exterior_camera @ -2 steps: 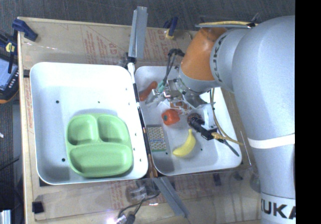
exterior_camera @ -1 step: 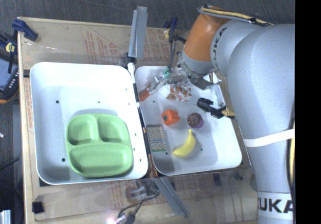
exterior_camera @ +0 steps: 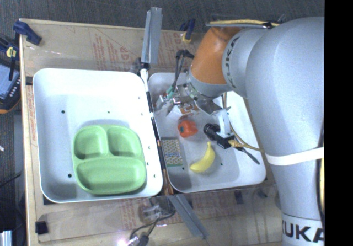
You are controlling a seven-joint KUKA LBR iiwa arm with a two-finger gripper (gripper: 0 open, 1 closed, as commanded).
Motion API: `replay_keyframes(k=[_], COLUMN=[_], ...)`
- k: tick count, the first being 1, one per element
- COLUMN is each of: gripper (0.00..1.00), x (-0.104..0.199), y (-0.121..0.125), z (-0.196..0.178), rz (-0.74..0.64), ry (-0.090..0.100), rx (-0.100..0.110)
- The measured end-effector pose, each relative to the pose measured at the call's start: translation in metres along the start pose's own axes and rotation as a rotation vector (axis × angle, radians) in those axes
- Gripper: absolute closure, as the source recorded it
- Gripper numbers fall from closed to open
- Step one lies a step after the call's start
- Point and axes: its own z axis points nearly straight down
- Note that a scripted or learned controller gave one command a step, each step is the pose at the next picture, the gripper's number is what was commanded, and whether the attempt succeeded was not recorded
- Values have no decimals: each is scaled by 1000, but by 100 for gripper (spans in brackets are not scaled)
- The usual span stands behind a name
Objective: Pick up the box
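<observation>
"KUKA" reads in dark letters low on the grey arm (exterior_camera: pixel 287 129) at the picture's right edge. The box (exterior_camera: pixel 172 151), flat with a patterned top, lies in the right bin (exterior_camera: pixel 248 176) against its left wall, below and just left of the gripper (exterior_camera: pixel 179 101), not touching it; whether the fingers are wide or narrow cannot be told. The right bin also holds a red-orange fruit (exterior_camera: pixel 187 127) and a banana (exterior_camera: pixel 204 160); the left bin (exterior_camera: pixel 49 123) holds a green divided tray (exterior_camera: pixel 109 160) on the desk (exterior_camera: pixel 88 41).
</observation>
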Motion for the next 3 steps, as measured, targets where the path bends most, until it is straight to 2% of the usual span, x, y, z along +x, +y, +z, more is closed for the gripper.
replay_keyframes(k=[1, 2, 3], gripper=[100, 100, 100], x=[-1, 71, 85], y=[2, 0, -90], z=[-12, -115, -160], rz=[-4, 60, -214], ry=[-2, 19, 23], rx=[-3, 35, 32])
